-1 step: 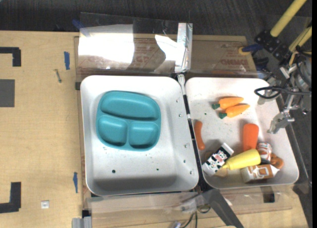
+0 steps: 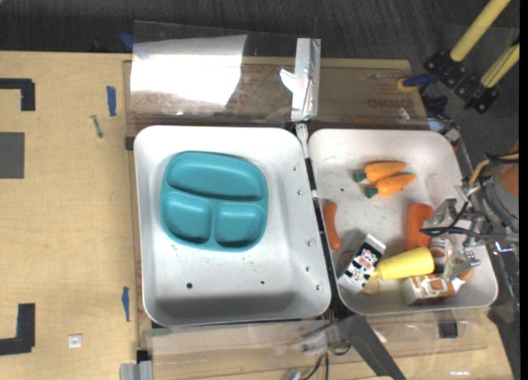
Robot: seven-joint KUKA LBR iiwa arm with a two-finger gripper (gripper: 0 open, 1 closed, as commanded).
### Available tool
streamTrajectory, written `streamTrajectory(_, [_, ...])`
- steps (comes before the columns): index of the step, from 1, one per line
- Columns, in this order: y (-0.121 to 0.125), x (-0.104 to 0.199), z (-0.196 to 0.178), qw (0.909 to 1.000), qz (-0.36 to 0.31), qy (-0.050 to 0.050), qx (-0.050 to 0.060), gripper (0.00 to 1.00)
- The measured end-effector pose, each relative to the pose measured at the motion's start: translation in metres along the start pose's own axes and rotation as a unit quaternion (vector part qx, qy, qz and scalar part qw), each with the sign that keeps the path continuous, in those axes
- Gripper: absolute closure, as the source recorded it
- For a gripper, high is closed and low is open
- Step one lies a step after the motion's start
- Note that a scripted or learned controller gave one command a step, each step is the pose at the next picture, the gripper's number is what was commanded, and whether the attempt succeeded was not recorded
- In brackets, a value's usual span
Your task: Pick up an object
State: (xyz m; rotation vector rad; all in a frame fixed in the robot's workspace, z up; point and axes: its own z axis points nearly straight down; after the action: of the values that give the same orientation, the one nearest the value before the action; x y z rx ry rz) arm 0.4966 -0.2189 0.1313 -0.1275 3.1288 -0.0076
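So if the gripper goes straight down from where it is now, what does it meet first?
Probably the small white-and-orange object beside the yellow object, in the right bin. The gripper hangs over that corner, but depth is unclear from this one view.

Fixed overhead cam, slanted down on both bins (image 2: 157, 230).

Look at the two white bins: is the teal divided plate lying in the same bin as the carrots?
No. The teal divided plate lies in the left bin, while the carrots lie in the right bin.
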Motion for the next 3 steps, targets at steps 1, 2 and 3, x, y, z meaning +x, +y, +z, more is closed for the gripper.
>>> streamTrajectory(1, [-0.009, -0.023, 0.02, 0.9998, -0.014, -0.014, 0.007, 0.0])
streamTrajectory(2, [-0.014, -0.008, 0.024, 0.9989, 0.04, -0.021, 0.011, 0.0])
streamTrajectory(3, [-0.013, -0.012, 0.025, 0.9974, 0.069, -0.017, 0.008, 0.0])
